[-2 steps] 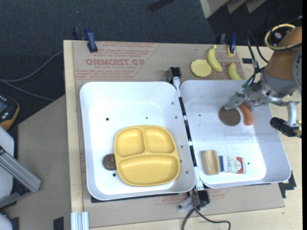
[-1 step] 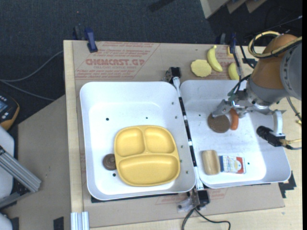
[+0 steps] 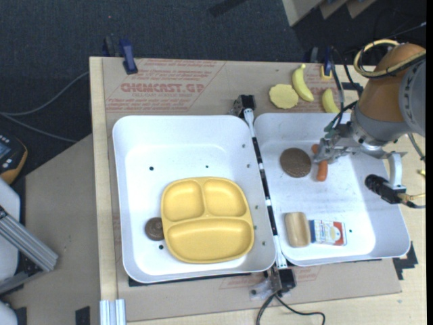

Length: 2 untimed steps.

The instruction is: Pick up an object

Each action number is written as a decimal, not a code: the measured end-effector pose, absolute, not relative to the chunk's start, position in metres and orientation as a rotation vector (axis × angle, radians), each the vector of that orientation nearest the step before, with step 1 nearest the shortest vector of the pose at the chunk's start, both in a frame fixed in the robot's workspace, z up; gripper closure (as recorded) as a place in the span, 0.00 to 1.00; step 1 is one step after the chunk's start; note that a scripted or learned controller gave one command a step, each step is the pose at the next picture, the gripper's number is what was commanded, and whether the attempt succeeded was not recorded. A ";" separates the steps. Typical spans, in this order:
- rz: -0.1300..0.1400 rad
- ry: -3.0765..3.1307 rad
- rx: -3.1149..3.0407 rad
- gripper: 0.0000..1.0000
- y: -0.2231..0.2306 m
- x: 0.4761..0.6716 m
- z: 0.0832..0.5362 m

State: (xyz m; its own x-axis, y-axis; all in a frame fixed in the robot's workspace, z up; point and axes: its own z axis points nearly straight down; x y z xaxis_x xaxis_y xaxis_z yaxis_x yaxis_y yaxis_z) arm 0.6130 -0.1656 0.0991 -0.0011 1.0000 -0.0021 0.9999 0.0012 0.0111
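The right bin (image 3: pixel 379 246) holds a round brown cookie (image 3: pixel 295 162), a small red sausage-like piece (image 3: pixel 321 172), a tan bread loaf (image 3: pixel 295 229) and a flat white, red and blue packet (image 3: pixel 330 232). My gripper (image 3: pixel 328 152) hangs low over the back of this bin, right above the upper end of the red piece and just right of the cookie. The wrist hides whatever lies under it. Nothing is seen lifted off the bin floor.
The left bin (image 3: pixel 135 147) carries a yellow divided plate (image 3: pixel 206 219) with a second brown cookie (image 3: pixel 154 229) at its left edge. Behind the right bin, two toy bananas (image 3: pixel 302 83) (image 3: pixel 329 101) and a yellow disc (image 3: pixel 284 96) lie on the board. A black part (image 3: pixel 382 188) juts out on the bin's right.
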 end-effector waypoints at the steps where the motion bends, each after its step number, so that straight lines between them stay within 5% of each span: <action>1: -0.014 2.232 2.221 1.00 -0.111 0.665 0.082; 2: 0.003 2.234 2.217 1.00 -0.023 0.572 0.190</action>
